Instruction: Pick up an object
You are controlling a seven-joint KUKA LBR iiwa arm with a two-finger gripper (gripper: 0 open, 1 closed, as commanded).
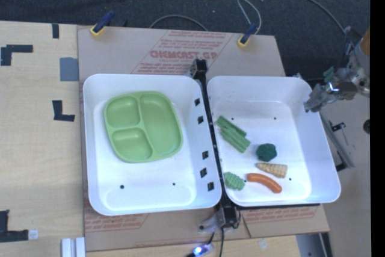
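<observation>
The right bin holds several toy foods: a green celery piece, a dark green broccoli, a yellow corn cob, an orange sausage and a small light green piece. My gripper hangs over the right bin's far right rim, up and to the right of the foods and apart from all of them. Nothing is seen in its grasp.
The left bin holds a green divided plate. A black divider runs between the bins. Both bins sit on a cardboard sheet held by yellow clamps. Cables cross the dark floor behind.
</observation>
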